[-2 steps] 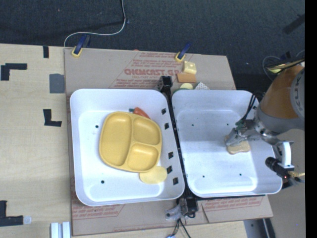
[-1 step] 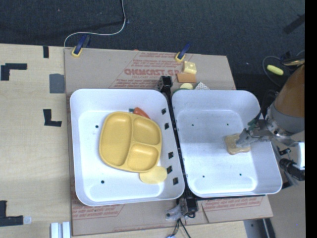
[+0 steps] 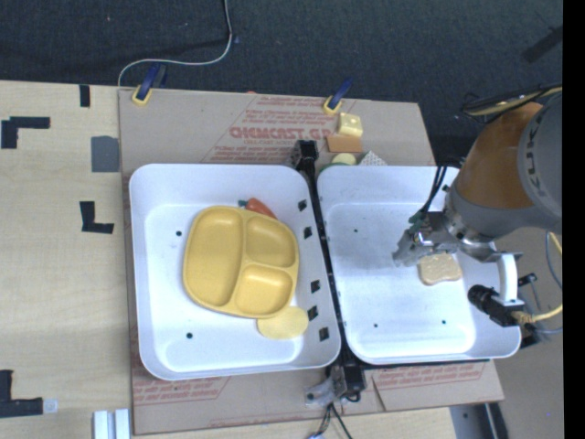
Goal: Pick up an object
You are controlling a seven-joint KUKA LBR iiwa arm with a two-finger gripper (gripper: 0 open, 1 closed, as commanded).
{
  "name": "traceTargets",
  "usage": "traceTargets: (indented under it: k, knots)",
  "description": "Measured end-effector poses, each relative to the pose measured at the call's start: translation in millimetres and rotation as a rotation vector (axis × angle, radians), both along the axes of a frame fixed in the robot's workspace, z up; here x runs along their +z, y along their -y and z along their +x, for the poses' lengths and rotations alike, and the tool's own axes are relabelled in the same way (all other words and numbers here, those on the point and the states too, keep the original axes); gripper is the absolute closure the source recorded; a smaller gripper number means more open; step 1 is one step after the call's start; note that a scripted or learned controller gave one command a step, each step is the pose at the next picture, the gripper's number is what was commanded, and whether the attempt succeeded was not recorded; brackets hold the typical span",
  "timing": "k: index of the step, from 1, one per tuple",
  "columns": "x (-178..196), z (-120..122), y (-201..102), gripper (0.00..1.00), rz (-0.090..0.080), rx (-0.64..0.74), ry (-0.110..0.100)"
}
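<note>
My gripper [image 3: 419, 247] is low over the right part of the right bin [image 3: 366, 337], reaching in from the right. A tan toast-like piece [image 3: 440, 269] lies on the bin floor just below and right of the fingertips, close to them or touching. In the left bin [image 3: 155, 337] rests a yellow divided plate [image 3: 239, 262], with a pale yellow round piece [image 3: 283, 323] at its lower edge and a small orange-red object [image 3: 260, 208] peeking out behind its top edge.
Behind the bins, on the cardboard, sit a yellow-orange block [image 3: 345, 135] and a pale green piece [image 3: 343, 160]. Black clips line the divider between the bins. A cable runs across the dark floor at the top.
</note>
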State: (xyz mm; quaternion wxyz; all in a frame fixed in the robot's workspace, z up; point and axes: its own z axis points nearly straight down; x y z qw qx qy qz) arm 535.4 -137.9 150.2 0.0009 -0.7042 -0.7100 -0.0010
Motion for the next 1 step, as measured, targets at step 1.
traceTargets:
  k: [1]
  knots:
    - [48.2,34.8,90.8,1.0,-0.009,-0.012,0.006]
